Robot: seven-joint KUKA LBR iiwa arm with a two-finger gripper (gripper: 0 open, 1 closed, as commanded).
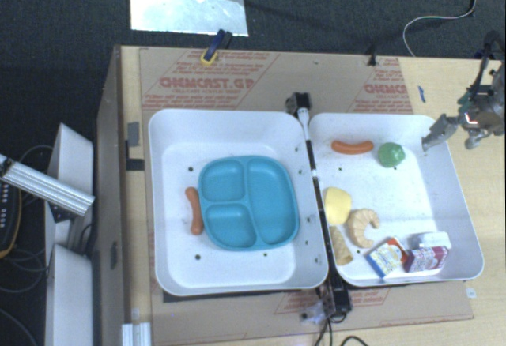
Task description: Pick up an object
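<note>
Camera view: claw (453,131) hovering at the right bin's (466,210) far right rim, fingers spread apart and holding nothing.
Green ball (390,153) lies nearest, beside the sausage (352,147); I'd centre over it, then descend straight, avoiding the wall.

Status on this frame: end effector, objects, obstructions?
End effector at right bin's far right rim, holding nothing. Nearest: green ball, sausage. Nothing in the way.
</note>
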